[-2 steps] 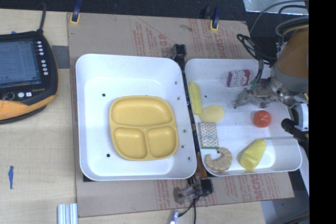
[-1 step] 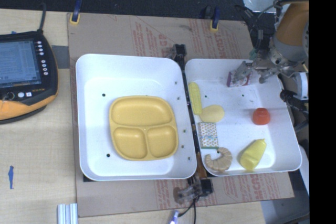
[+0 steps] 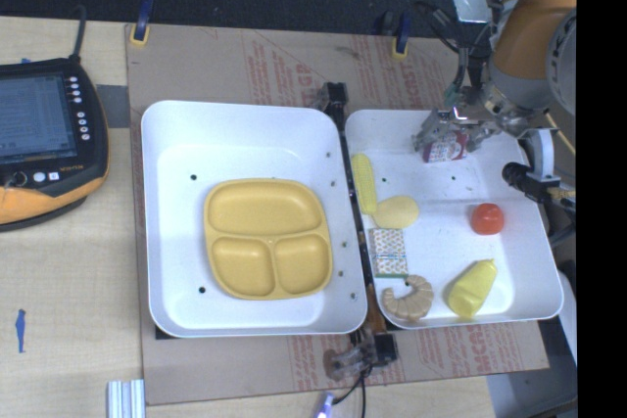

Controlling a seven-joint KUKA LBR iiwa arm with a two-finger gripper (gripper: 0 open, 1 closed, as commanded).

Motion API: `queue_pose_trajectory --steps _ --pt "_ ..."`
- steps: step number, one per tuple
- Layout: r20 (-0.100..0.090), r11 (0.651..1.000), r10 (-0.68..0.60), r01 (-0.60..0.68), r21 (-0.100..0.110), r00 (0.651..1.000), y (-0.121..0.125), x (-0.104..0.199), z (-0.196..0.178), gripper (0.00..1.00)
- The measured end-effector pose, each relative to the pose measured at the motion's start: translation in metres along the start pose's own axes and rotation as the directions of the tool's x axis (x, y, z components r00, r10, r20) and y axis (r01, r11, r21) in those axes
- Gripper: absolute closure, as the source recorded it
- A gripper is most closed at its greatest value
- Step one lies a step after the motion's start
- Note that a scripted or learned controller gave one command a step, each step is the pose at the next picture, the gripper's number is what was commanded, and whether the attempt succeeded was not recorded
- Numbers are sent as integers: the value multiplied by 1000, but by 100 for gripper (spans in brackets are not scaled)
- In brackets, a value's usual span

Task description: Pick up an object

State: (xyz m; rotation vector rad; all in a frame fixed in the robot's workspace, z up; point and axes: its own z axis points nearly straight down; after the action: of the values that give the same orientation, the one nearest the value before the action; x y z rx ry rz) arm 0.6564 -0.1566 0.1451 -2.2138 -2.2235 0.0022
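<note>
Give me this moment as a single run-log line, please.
arm: over right bin far edge | gripper: at a small packet, grasp unconfirmed | left bin: yellow divided tray | task: not done

Yellow tray [image 3: 266, 238], red ball [image 3: 487, 218], white bins [image 3: 176, 137]

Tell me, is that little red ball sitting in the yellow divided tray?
No. The red ball lies in the right bin, while the yellow divided tray sits in the left bin.
</note>
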Motion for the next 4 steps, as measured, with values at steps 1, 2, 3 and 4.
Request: queue_pose_trajectory --steps 1,2,3,4 --pt "1 1000 2 -2 1 1000 -1 -34 49 0" --pt "2 1000 1 -1 -3 1000 0 -53 -5 0" --pt "3 1000 1 -1 -1 1000 -39 -24 -24 0" --pt "3 1000 -1 1 -1 1000 0 2 -3 0"
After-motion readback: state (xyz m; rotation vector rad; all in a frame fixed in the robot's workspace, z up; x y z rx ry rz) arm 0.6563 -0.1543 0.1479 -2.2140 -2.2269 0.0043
